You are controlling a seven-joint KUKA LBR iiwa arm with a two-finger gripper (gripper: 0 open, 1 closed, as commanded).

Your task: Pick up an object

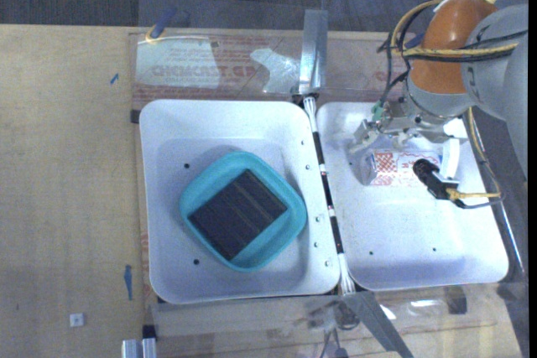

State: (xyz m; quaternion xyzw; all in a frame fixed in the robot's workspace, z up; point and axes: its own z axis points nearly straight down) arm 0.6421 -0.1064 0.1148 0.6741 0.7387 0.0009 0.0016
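Gripper (379, 142) hangs directly over the small red-and-white checked packet (393, 167) in the right white bin (470, 264), finger state unreadable.

Single fixed overhead camera, slanted downward view, two shallow white plastic bins (159, 205) side by side (moderately close), grey arm (495, 54) entering from right
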